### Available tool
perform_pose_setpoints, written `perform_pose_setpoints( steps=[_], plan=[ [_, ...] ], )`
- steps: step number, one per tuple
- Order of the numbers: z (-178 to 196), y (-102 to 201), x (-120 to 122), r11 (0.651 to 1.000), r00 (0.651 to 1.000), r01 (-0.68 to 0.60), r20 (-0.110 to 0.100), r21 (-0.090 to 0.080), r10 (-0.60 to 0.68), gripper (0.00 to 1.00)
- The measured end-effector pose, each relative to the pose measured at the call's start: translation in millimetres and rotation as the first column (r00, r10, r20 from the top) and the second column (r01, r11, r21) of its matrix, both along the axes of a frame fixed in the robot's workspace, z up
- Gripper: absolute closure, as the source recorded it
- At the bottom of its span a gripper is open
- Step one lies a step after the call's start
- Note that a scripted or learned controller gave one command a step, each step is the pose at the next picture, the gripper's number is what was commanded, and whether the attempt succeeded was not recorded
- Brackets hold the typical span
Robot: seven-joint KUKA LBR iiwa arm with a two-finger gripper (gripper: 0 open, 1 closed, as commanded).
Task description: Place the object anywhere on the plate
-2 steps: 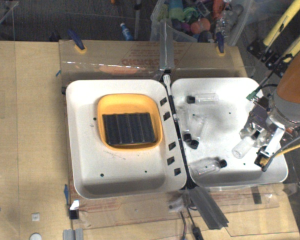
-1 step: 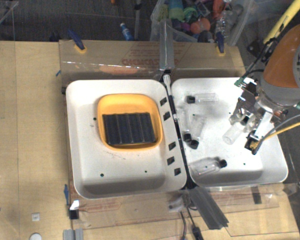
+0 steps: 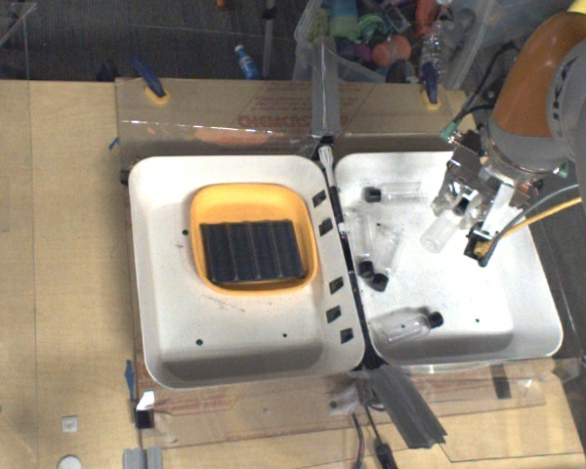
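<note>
Overhead, the grey arm point(image 3: 557, 76) with its orange band reached in from the right and hung over the right bin point(image 3: 527, 311). Its claw point(image 3: 466, 213) sat above the bin's upper right part, and a clear vial point(image 3: 438, 231) appeared just at the fingers, tilted, lower end pointing left and down. Whether the fingers were closed on it or merely beside it could not be told from this angle; the claw's state is unclear.

Other clear vials with black caps lay loose in the right bin: one near the top point(image 3: 391, 193), a loose cluster by the divider point(image 3: 376, 252), and one lying flat near the front point(image 3: 410, 325).

Left bin point(image 3: 166, 350) carried the yellow plate point(image 3: 215, 203), squarish with rounded corners, set toward the bin's middle. A dark ribbed rectangular block point(image 3: 252, 252) lay on the plate. Plate and claw were well apart, the divider between them.

Bench point(image 3: 39, 262) was pale wood; a tub of coloured toys point(image 3: 391, 18) stood behind the bins.
</note>
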State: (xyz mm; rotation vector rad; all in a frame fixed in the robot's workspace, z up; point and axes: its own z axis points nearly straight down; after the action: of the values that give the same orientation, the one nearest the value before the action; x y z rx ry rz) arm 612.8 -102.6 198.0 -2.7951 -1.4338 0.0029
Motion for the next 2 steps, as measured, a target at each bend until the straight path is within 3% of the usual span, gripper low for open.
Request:
perform_pose_setpoints(
  steps=[1, 2],
  plan=[
    [-15.2, -16.9, 53.9, 0.974, 0.974, -0.227, 0.002, -0.001, 0.227, 1.0],
    [15.9, -2.3, 54.0, 0.954, 0.954, -0.301, 0.003, -0.002, 0.301, 1.0]
  ],
)
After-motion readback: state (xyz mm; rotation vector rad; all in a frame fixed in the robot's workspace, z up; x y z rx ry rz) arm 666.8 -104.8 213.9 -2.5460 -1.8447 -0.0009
